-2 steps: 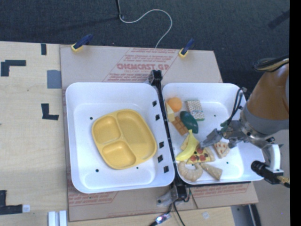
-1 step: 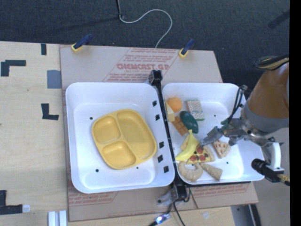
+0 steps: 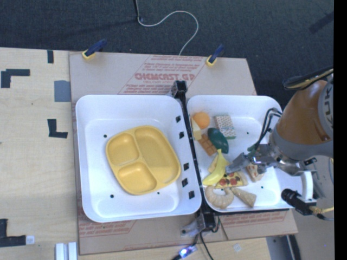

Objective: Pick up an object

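Gripper [image 3: 237,164] low in the right bin [image 3: 271,104], fingers apparently spread and gripping nothing, tips just right of the toy banana [image 3: 218,169], the probable pick target amid piled toy food.

A divided tray [image 3: 143,158] lies in the left bin [image 3: 87,145]; toy foods [image 3: 219,161] crowd the right bin [image 3: 268,196].

Both bins are plain white — the left bin [image 3: 89,145] and the right bin [image 3: 265,104]. A yellow divided plate [image 3: 143,159] lies in the left one. In the right bin: an orange ball [image 3: 201,119], a dark green piece [image 3: 218,139], a yellow banana [image 3: 218,168], a tan ring-shaped toy [image 3: 219,199] and a pizza slice [image 3: 230,181] spotted red. The cardboard sheet [image 3: 157,75] is brown with red lettering — blue-and-yellow clamps [image 3: 94,49] at its corners. The arm [image 3: 306,118] shows orange above grey.
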You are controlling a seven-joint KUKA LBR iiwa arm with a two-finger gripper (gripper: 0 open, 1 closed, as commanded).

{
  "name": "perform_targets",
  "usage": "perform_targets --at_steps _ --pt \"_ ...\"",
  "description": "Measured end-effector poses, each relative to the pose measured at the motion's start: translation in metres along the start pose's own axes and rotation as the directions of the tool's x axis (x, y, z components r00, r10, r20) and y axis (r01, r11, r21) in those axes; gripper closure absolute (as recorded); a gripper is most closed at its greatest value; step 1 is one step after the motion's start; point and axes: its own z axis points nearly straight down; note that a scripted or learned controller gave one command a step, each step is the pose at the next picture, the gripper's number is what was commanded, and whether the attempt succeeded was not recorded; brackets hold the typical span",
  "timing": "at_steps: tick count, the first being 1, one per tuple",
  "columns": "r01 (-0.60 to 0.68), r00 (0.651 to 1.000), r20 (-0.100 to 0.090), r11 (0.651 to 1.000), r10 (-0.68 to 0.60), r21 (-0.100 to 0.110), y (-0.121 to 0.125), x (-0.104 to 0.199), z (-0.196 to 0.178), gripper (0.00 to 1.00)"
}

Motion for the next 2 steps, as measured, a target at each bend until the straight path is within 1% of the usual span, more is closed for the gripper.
perform_targets --at_steps 1,2 --pt "0.001 1.000 0.000 1.000 -0.001 0.000 0.008 -0.002 0.049 0.00" --pt "0.000 1.000 0.001 1.000 0.000 -0.004 0.007 -0.001 0.061 0.00"
